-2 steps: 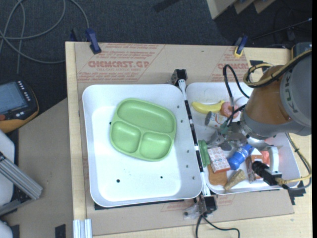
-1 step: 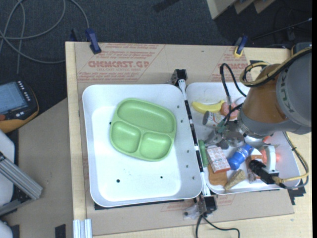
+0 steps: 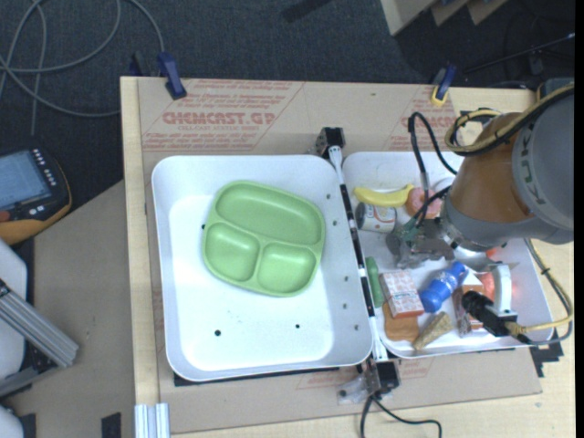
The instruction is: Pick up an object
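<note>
Objects (image 3: 429, 290) – jumbled, curved yellow banana (image 3: 383, 194), smooth green divided plate (image 3: 263, 237).

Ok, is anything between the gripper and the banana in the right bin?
Nothing visible. The gripper sits low in the right bin, and the banana lies just beyond it toward the far wall, with open bin floor between them.

Jumbled small objects (image 3: 429, 290) fill the right bin (image 3: 538, 313).
</note>
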